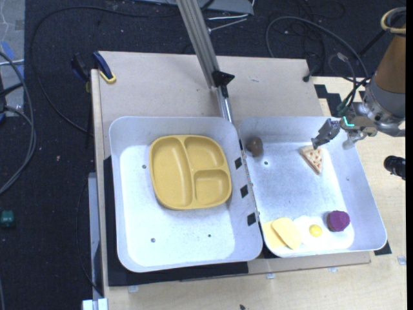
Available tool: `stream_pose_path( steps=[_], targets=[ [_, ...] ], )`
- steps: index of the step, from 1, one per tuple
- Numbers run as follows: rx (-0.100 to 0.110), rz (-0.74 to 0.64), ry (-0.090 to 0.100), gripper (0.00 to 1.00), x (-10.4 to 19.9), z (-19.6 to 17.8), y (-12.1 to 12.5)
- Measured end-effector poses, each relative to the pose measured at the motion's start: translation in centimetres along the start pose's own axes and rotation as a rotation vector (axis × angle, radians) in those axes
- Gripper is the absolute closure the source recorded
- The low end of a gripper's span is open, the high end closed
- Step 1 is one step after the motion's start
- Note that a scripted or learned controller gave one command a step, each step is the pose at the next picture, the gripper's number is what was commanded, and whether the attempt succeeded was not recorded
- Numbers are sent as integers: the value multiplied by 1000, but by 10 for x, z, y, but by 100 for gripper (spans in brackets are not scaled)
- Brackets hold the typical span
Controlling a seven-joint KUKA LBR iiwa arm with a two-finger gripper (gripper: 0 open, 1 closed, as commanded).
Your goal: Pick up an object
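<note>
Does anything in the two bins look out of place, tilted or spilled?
Nothing looks spilled or damaged. The yellow tray lies slightly askew in the left bin. In the right bin, the pizza slice, brown ball and purple piece lie scattered. The claw hovers near the pizza slice.

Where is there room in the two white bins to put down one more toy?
Right bin: the bare middle, between the brown ball, pizza slice and the front row. Left bin: the strip in front of the yellow tray. Crowded: the right bin's front edge, with cheese, egg and purple ball, and around the hand.
</note>
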State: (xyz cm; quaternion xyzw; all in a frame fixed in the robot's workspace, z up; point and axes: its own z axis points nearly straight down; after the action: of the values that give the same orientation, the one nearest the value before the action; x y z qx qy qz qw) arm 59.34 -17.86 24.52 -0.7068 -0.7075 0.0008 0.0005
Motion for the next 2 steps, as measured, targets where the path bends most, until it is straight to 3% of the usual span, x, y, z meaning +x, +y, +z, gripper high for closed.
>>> stream_pose_path(
  steps=[1,2],
  targets=[
    [-2,0,0,0,0,-1,1],
    [2,2,0,0,-4,43,2]
  ],
)
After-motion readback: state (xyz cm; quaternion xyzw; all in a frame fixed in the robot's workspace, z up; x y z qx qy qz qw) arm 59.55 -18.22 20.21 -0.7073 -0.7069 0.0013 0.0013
